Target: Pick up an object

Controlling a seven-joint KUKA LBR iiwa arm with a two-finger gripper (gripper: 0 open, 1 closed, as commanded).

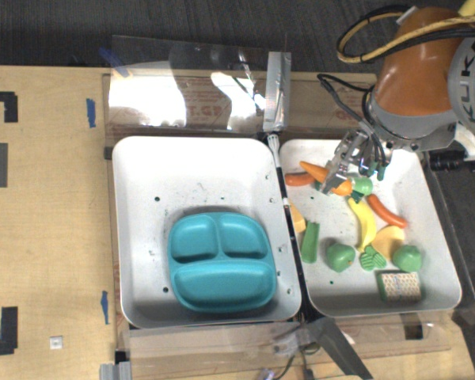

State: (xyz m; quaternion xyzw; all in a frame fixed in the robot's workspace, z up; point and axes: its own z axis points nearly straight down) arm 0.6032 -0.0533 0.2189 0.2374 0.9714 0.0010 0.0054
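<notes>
Teal divided tray point(220, 261) nearest, in left bin point(134, 165). Right bin point(435, 212) holds toy food: carrot point(317, 172), banana point(366, 222), green pepper point(340, 255), corn block point(399, 285). End effector point(342, 169) low over carrot at bin's back; open or closed, cannot tell. Nothing visibly held. Advice: centre over carrot's midsection, align across its narrow width, drop straight, avoid nudging banana just beside, close firmly, lift vertically.
</notes>
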